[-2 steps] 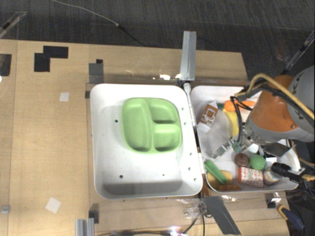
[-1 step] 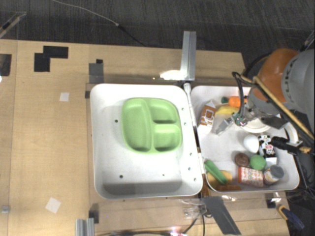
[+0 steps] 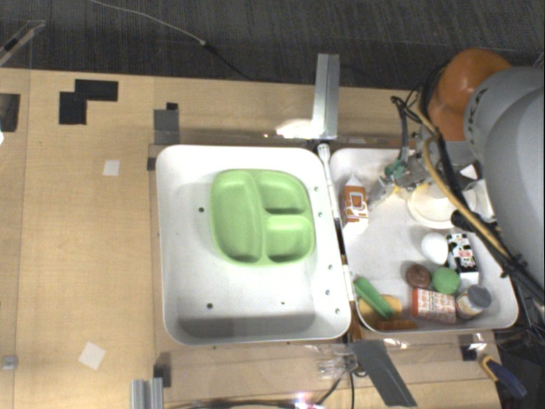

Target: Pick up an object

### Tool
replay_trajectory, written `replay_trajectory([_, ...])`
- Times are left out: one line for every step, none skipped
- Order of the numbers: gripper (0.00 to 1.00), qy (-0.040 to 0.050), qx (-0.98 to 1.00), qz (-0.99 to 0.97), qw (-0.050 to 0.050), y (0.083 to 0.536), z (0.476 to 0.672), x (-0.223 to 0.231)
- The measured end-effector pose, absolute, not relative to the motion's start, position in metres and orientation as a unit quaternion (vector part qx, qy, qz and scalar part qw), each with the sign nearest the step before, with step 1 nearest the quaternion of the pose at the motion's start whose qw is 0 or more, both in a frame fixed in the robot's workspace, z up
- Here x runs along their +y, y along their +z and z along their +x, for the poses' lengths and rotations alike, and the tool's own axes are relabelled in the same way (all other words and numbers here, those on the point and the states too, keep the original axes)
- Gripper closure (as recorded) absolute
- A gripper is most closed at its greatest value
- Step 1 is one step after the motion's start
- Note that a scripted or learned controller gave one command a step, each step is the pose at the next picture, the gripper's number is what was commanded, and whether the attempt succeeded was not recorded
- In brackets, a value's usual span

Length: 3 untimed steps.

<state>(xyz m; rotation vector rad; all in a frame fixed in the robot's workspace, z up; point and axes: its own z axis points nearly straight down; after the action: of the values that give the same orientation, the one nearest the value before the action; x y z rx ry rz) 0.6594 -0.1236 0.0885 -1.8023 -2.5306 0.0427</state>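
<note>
My gripper [image 3: 388,180] hangs low over the back of the right bin [image 3: 381,237], below the grey arm [image 3: 511,160] and its orange band [image 3: 460,92]. A small teal piece [image 3: 394,170] shows at the gripper, and I cannot tell whether it is held. Just left of the gripper lies a brown and white carton [image 3: 355,204]. A white round bowl [image 3: 430,204] sits right beside the gripper, partly hidden by cables.
The right bin's front holds a white ball [image 3: 435,247], a black-and-white box [image 3: 462,251], a brown disc [image 3: 418,274], a green ball [image 3: 444,279], a red can [image 3: 434,305] and a green stick [image 3: 371,296]. A green divided tray [image 3: 260,216] lies in the left bin [image 3: 183,254].
</note>
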Motion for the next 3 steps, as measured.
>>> replay_trajectory([1.0,0.011,-0.817,-0.576,0.006,0.102,0.664,-0.125])
replay_trajectory([1.0,-0.0043,-0.832,-0.555,-0.007,0.192,0.673,-0.075])
replay_trajectory([1.0,-0.0014,-0.922,-0.387,-0.006,0.245,0.671,-0.1])
